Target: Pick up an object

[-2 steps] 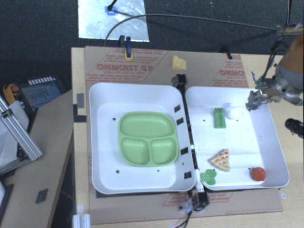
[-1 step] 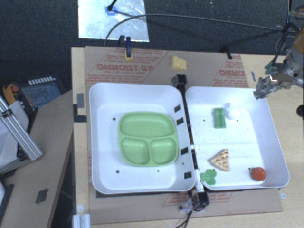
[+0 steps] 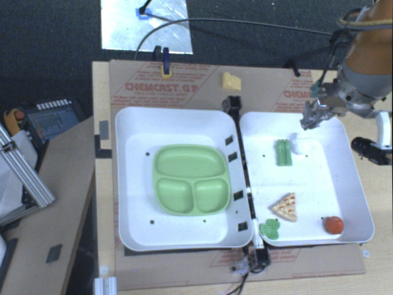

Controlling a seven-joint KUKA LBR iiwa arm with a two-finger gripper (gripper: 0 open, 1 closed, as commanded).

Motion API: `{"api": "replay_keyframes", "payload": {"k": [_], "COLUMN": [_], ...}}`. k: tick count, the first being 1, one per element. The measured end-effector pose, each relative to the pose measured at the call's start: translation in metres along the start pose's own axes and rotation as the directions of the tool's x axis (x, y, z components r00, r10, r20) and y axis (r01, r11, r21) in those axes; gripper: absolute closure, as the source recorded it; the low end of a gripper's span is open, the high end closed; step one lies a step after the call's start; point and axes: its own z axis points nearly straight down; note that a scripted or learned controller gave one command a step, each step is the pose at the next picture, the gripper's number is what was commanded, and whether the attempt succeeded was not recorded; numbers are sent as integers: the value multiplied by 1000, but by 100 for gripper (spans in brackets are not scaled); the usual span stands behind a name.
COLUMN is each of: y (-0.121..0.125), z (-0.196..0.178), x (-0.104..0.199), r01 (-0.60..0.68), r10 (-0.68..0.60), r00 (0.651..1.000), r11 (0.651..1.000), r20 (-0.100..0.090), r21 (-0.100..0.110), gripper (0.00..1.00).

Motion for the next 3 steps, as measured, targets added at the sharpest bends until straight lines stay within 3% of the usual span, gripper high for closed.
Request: {"api": "replay_keyframes", "payload": {"k": [3], "y": [21], "z": [27], "x": [166], "r01": [1], "r10": [-1], "r00": [1000], "r11": [1000], "r20": [-1], "r21": [0], "gripper": [100]}}
